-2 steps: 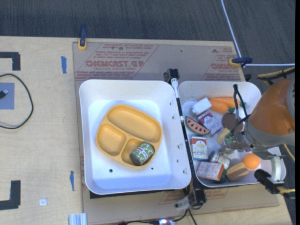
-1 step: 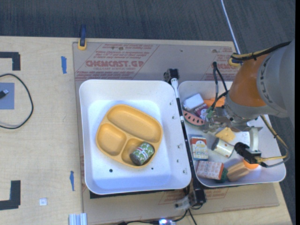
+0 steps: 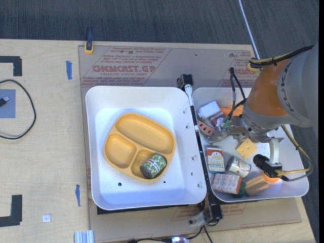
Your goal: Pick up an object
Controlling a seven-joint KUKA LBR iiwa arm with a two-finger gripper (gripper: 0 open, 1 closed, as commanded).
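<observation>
My gripper (image 3: 221, 131) hangs low over the left part of the right bin (image 3: 298, 189), under the orange wrist band, and points towards the divider. Right beside its tip lie a small reddish-brown item (image 3: 204, 127) and a white packet (image 3: 209, 108). A yellow wedge (image 3: 246, 149) sits just below the wrist. Nearer the front are a small carton with an orange label (image 3: 215, 160), a flat red box (image 3: 226, 183) and a brown roll (image 3: 256, 186). Whether anything sits in the gripper is hidden by the clutter.
The left bin (image 3: 101, 105) holds a yellow divided plate (image 3: 144, 130) with a green and grey can-like object (image 3: 153, 165) in its lower right compartment. Cables run from the wrist across the right bin. A black cable loops on the bench at far left.
</observation>
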